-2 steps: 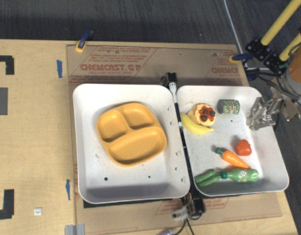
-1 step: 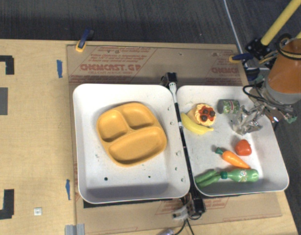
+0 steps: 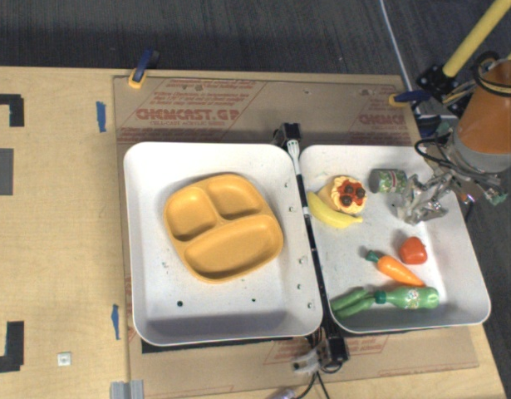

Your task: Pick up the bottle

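My arm comes in from the right, orange band above the wrist, reaching down and leftward. The claw (image 3: pixel 423 206) hangs low with its metal fingers pointing down.

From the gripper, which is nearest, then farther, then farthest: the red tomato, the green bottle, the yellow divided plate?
1. Red tomato, right bin, just below the gripper.
2. Green bottle, right bin's front edge.
3. Yellow divided plate, left bin.

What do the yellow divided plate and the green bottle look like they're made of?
The divided plate looks like moulded plastic: even yellow-orange colour, rounded compartment walls, soft sheen. The green bottle lying in the right bin also seems plastic, glossy with a printed label, though that's uncertain.
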Tool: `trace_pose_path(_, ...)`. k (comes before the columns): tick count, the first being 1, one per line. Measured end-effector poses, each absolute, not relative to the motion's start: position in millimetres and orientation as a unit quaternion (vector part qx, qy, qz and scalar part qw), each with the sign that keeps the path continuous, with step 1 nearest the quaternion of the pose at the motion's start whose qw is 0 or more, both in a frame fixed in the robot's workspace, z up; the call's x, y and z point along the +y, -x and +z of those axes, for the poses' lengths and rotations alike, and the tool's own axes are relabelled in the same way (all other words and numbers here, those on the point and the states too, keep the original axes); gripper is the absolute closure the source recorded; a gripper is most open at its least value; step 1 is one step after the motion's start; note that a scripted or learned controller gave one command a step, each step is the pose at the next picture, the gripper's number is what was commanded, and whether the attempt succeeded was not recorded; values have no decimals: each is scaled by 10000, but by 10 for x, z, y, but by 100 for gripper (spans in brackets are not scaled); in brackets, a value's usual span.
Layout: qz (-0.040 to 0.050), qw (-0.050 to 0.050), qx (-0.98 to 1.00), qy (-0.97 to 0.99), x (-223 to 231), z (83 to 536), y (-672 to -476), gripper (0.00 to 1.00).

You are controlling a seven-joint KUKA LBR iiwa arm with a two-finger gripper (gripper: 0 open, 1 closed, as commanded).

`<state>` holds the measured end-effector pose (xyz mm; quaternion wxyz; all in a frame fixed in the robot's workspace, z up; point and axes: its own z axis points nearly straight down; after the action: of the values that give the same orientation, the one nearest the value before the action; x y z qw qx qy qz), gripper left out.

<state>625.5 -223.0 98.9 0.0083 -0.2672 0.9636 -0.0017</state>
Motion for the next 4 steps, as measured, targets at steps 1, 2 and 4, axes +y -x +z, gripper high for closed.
trace_pose_path(1,-7,40,8898,4563,-1918,869,-6684,100)
trace_pose_path(2,-13,36,8339,5519,-2201,1992,-6679,100)
trace_pose_path(4,-1,21,4610,8874,-1972,1686,-6670,100)
